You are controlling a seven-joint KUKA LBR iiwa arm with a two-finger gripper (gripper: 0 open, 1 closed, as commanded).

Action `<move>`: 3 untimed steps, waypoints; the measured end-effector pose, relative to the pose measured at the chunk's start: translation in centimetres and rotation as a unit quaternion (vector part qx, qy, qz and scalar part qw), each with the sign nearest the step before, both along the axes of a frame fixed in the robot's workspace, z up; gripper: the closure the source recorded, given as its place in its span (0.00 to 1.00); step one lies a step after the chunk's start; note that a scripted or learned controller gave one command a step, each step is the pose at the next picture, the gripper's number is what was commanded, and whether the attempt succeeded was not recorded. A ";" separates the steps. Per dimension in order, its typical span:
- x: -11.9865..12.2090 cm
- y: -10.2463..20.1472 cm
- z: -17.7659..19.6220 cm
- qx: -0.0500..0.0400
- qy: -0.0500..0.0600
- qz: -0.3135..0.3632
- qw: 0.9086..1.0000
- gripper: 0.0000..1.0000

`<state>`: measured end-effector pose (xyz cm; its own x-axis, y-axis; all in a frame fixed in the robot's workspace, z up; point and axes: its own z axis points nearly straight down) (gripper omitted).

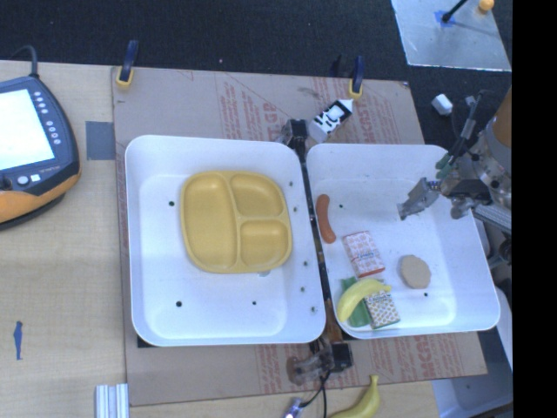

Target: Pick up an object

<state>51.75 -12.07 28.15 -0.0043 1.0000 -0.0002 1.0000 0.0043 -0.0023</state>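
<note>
The right bin (470,320) holds a brown sausage (325,218) by its left wall, a red and white packet (363,252), a tan round cookie (415,272), a yellow banana (357,295) and a small patterned box (381,309) lying against the banana. My gripper (438,205) hovers over the bin's upper right part, open, with nothing between its fingers. One grey finger (417,200) points left toward the bare bin floor. The cookie lies below the gripper, apart from it.
The left bin (152,312) carries a yellow divided plate (236,221). A teach pendant (30,146) rests at the far left of the bench. Another banana (362,401) lies outside the bins at the bottom. Clamps stand along the back edge (355,77).
</note>
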 end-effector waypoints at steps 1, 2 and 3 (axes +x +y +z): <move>3.8 -4.5 -13.5 0.000 0.002 0.000 1.000 0.00; -2.8 -6.1 -19.0 0.000 0.001 0.001 1.000 0.00; -2.7 -6.2 -18.0 -0.001 0.000 0.003 1.000 1.00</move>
